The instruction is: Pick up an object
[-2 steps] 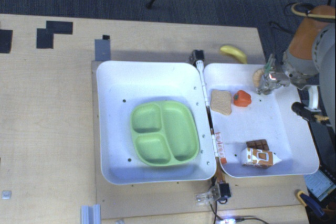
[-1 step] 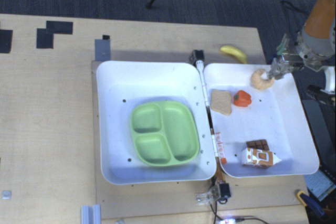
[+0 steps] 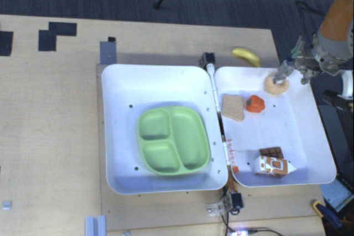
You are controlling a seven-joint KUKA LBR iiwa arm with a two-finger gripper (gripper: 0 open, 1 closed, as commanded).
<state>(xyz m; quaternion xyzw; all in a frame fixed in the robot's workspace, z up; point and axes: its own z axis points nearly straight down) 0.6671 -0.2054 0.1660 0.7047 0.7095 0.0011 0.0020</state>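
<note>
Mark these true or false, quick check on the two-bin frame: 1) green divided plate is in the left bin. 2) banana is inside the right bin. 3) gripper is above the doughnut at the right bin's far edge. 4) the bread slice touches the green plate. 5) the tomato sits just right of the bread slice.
1) True. The green divided plate lies in the left bin.
2) False. The banana lies on the bench beyond the right bin.
3) True. The gripper is over the doughnut.
4) False. The bread slice is in the right bin, apart from the plate.
5) True. The tomato is beside the bread.
</note>
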